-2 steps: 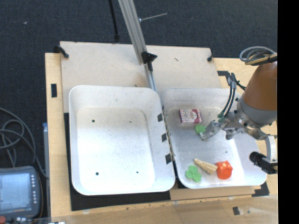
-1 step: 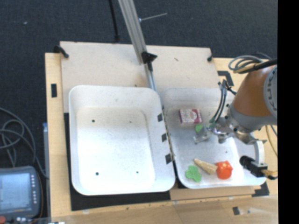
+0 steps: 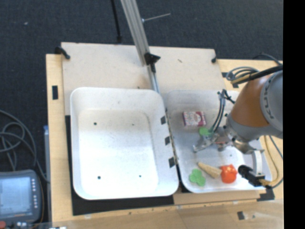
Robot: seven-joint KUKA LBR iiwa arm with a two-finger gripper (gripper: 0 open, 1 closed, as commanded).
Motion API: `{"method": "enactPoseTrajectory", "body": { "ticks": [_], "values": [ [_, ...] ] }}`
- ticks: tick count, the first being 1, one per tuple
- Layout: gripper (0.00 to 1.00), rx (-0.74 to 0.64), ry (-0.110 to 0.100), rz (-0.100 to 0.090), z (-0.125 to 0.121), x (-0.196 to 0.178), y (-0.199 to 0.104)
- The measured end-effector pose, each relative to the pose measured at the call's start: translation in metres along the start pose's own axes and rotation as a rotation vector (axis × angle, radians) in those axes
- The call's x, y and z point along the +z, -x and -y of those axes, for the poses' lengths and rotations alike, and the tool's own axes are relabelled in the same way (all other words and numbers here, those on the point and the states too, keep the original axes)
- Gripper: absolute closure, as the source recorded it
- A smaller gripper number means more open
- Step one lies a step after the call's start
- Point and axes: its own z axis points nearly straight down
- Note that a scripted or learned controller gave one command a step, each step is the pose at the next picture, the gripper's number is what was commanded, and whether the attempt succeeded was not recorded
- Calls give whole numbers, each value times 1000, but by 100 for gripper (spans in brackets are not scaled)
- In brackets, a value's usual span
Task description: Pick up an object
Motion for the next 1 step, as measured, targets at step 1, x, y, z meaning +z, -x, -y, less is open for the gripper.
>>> {"method": "enactPoseTrajectory", "body": {
  "ticks": [1],
  "values": [
    [100, 6, 7, -2, -2, -13, 0]
  ]
}}
